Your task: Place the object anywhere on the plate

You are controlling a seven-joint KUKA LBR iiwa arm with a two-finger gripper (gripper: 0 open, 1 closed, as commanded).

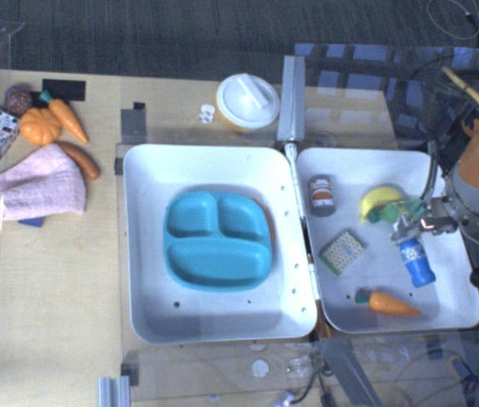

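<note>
The two-finger metal gripper stood low in the right white bin, above the blue plastic bottle; whether it gripped anything could not be determined. The divided blue plastic plate lay in the left white bin, well apart from the bottle. A sound pick would close squarely across the bottle's upper end, lift clear of the dividing rim, then release over a compartment. Right bin count: one bottle, one yellow banana, one orange carrot, one small red-labelled can, one checkered square block.
</note>
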